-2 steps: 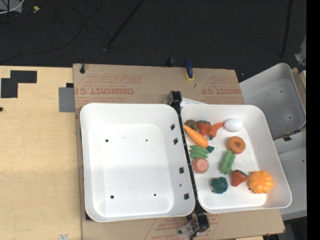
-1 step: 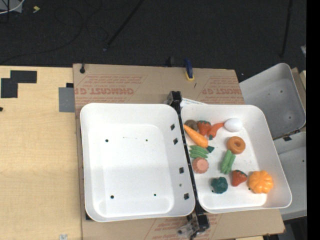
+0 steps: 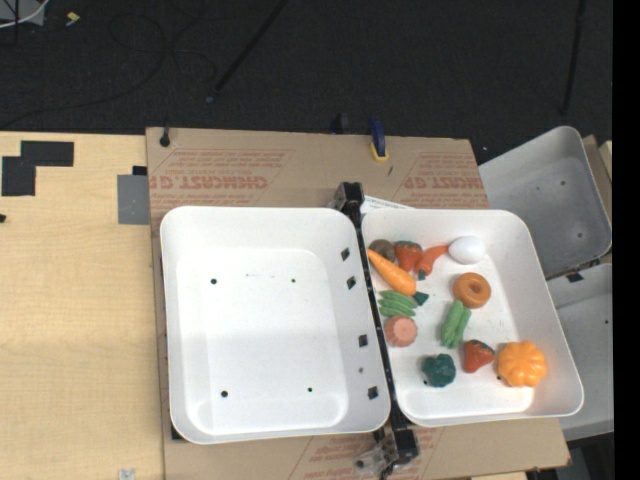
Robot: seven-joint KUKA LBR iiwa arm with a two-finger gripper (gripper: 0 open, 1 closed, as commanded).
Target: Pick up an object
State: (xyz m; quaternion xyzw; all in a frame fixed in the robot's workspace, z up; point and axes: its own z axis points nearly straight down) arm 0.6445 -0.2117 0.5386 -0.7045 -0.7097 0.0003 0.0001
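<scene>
Toy food crowded in right bin: carrot touching green pod, so risk of nudging neighbours or pinching two. Tool state impossible to tell.

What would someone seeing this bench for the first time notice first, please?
Probably the bright toy foods clustered in the right bin: an orange pumpkin near its right front corner, a carrot by the divider, a white egg and a donut. The left bin beside it is plain white by contrast.
</scene>
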